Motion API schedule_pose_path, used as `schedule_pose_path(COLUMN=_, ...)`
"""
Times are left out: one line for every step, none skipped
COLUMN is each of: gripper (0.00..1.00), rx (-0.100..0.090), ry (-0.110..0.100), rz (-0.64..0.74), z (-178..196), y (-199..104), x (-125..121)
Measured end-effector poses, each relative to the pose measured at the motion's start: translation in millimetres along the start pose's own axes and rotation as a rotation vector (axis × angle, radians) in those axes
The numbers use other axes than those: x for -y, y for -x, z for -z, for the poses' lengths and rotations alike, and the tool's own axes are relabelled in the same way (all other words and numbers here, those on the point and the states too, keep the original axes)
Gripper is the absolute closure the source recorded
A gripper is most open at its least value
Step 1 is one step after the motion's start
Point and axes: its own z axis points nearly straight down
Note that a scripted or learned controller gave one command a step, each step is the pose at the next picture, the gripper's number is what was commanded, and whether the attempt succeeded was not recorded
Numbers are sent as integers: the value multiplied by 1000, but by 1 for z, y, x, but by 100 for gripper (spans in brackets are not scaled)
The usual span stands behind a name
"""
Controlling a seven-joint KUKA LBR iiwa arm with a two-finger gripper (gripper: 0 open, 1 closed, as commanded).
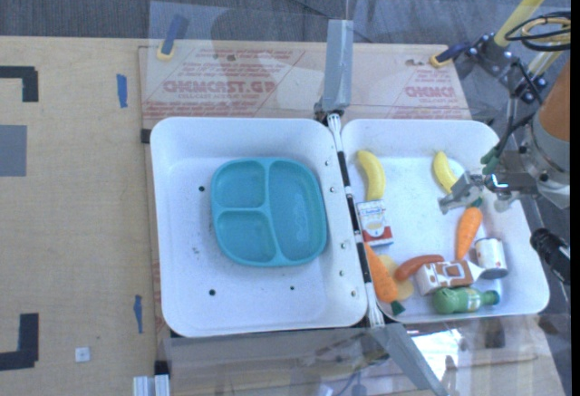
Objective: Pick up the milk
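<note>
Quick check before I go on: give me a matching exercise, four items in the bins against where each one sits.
Things:
1. divided plate
2. milk carton
3. green bottle
4. tool

Places:
A. near edge of the right bin
B. above the right bin, over the upright carrot
C. middle of the left bin
D. right bin, by the divider, just below a banana

Pairs: 1-C, 2-D, 3-A, 4-B

A single fixed camera looks down at a slant from above the bench (72,204), far enough to frame both white bins (172,204), the arm (553,131) entering at right.
</note>
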Motion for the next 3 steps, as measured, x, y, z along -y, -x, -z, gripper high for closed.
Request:
schedule_pose_path(gripper=0, rx=0, ry=0, rz=72, z=-115, y=-28, x=20)
schedule_pose_path(gripper=0, rx=-1, ry=9, rz=131, z=-172, y=10, x=17)
schedule_pose_path(gripper=0, rx=3, ry=13, rz=442, z=-172, y=64, x=16)
